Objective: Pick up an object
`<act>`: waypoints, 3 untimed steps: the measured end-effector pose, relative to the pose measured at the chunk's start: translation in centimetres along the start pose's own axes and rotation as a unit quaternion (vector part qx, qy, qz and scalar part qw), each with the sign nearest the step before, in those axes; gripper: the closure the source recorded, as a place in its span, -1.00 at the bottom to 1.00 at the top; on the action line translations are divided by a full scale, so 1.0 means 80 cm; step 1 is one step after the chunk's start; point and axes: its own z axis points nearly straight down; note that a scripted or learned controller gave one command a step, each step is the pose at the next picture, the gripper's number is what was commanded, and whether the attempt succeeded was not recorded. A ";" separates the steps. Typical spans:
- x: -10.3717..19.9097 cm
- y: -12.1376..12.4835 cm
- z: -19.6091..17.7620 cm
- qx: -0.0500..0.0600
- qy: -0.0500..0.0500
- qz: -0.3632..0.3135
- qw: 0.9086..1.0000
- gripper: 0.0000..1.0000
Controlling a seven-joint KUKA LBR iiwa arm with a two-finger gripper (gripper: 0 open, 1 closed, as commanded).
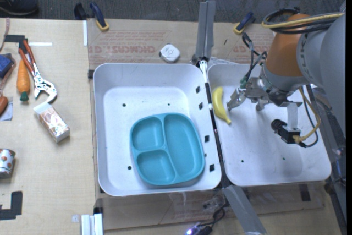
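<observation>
Right bin, grasp attempt. Banana at 9 o'clock of bin, lying along left wall, nothing else beside it. Gripper hovering just at 3 o'clock of banana, fingers spread apart and empty — nothing between them. Left bin with blue tray. Likely failure: closing on air if descent lands short of fruit — or finger striking wall, since banana hugs it; curved skin prone to slipping or rolling aside.
</observation>
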 end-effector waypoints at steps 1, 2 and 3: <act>-0.018 -0.133 0.001 0.001 0.000 0.003 1.000 -1.00; -0.029 0.066 -0.050 -0.001 -0.001 0.019 1.000 -1.00; 0.006 0.028 0.000 0.000 0.000 -0.143 0.990 -1.00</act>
